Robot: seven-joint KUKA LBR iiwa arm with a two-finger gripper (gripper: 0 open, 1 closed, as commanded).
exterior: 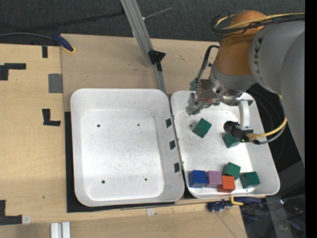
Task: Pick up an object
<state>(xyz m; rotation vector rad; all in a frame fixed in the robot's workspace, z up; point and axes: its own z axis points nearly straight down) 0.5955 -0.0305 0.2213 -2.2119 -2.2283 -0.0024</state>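
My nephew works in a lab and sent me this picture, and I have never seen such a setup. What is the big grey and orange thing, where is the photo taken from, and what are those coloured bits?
The big grey machine with the orange band is a robot arm. It reaches in from the right of the picture. The one camera sits fixed above the bench and looks down at a slant. At the arm's tip is a two-finger gripper, its hand for picking things up.

On the wooden bench lie two shallow white plastic bins: the left bin and the right bin. The right bin holds small blocks: a tilted green block just below the gripper, another green block partly behind the arm's fittings, and near the front edge a cluster of blue, purple, orange and two more green ones.

Nothing shows between the gripper's fingers.
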